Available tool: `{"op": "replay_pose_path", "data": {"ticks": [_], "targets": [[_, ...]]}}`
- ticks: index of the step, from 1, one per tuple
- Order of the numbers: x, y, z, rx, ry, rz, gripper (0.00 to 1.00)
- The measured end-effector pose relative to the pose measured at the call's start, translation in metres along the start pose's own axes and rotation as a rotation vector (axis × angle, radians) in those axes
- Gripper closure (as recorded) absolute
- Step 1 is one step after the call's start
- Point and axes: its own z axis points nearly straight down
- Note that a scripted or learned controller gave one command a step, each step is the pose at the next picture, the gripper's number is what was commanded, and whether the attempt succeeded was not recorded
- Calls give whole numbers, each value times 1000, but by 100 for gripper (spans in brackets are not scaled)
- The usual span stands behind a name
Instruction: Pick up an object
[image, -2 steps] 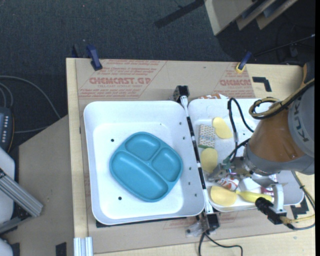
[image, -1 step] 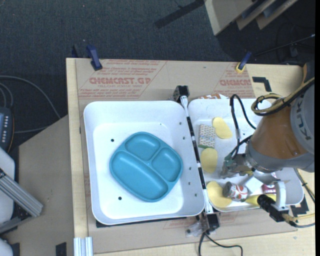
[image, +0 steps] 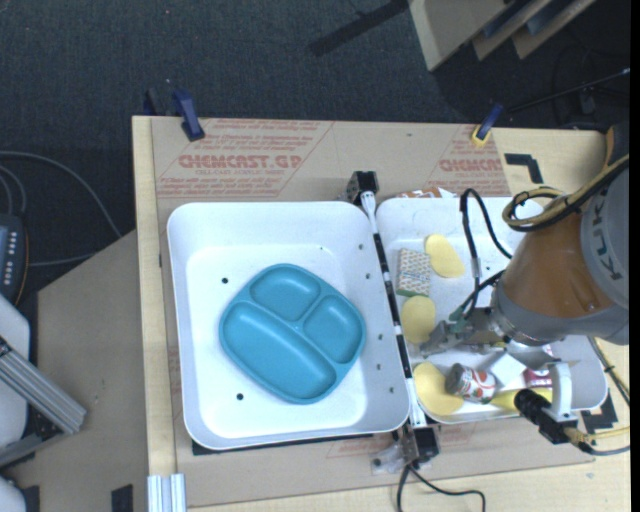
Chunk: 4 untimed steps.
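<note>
The grey arm's two-finger gripper (image: 462, 345) hangs low in the right white bin (image: 590, 385); whether it is apart or together, I cannot tell. Just beside it lie a pale yellow round object (image: 418, 317) and a small red-and-white can (image: 472, 381). A blue divided plastic tray (image: 291, 331) fills the left white bin (image: 200, 260).

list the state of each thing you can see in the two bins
blue divided plate: lying flat in the left bin, compartments bare
yellow pieces: loose in the right bin
mesh-patterned piece: lying beside the divider
small can: on its side near the front
gripper: low over the right bin's clutter
</note>
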Motion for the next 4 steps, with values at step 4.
{"op": "replay_pose_path", "data": {"ticks": [4], "targets": [[-20, -2, -23, 6, -1, 0, 0]]}}
